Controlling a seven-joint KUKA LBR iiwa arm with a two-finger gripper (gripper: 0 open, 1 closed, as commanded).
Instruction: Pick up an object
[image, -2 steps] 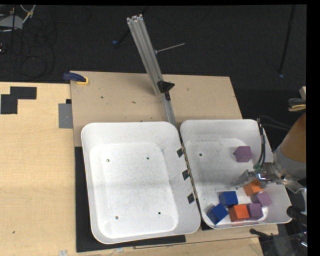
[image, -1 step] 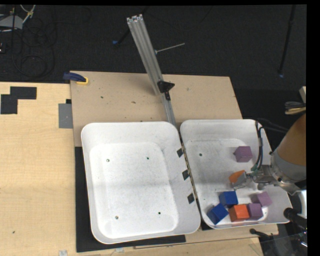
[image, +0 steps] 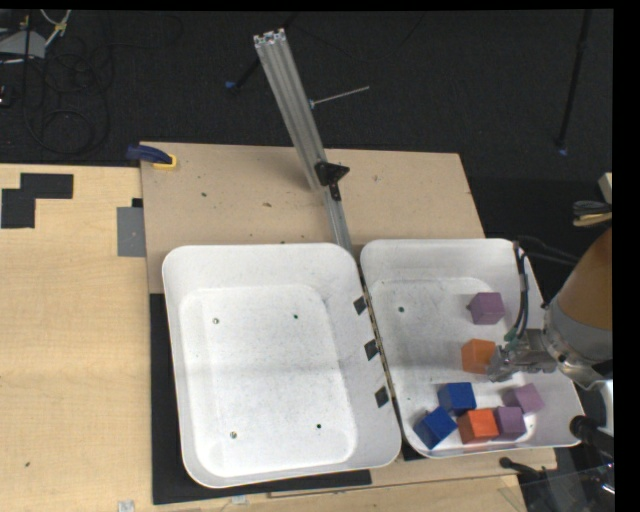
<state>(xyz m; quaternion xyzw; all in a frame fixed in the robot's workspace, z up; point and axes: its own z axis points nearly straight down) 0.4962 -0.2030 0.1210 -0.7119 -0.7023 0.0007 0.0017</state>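
Blocks sit scattered in the right bin (image: 440, 262) of 2 shallow white bins on a table (image: 70, 330). The left bin (image: 262, 365) lies just beside it, joined along the middle edge by black clips. A grey arm (image: 590, 310) reaches in from the right, and its pincer (image: 508, 362) hangs low over the right bin, just beside an orange block (image: 477, 354). Whether the pincer touches that block, or whether it is apart or together, cannot be told at this size. A purple block (image: 486, 307) lies further back, apart from the rest. Near the front wall, a blue block (image: 457, 397), a second blue block (image: 436, 427), an orange-red block (image: 480, 425) and 2 more purple blocks (image: 511, 421) (image: 527, 399) cluster close together. A metal rail (image: 300, 120) slants across the table behind the bins.
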